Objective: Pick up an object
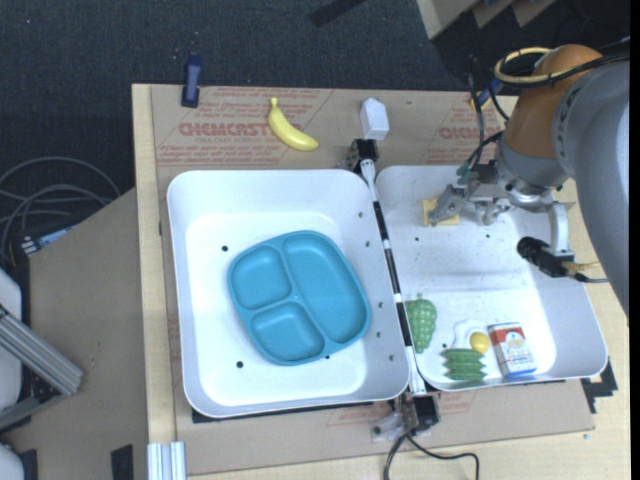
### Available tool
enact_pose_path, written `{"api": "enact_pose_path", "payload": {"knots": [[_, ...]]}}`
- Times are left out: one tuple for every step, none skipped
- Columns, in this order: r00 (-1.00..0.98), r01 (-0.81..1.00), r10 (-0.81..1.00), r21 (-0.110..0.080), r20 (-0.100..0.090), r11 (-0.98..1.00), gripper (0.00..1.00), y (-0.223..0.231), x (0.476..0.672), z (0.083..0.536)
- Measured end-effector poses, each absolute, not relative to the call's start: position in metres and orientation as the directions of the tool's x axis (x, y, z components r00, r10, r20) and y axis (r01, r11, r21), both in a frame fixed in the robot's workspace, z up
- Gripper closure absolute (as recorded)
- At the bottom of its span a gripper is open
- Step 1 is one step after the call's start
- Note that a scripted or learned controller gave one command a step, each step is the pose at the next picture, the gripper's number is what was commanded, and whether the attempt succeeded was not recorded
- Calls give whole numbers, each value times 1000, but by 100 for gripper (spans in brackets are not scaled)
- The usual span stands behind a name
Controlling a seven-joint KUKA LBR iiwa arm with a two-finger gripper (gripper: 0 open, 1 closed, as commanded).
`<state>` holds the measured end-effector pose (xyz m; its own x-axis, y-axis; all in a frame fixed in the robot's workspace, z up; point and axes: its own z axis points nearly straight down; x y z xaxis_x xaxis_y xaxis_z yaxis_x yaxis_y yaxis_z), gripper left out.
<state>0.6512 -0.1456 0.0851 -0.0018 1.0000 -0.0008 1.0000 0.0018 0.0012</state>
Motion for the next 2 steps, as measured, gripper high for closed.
{"api": "enact_pose_path", "payload": {"knots": [[-2,1000,1000,3,-1,2,0,-115,667,85],[-3,1000,1000,9,-5,3,100,-115,669,98]]}}
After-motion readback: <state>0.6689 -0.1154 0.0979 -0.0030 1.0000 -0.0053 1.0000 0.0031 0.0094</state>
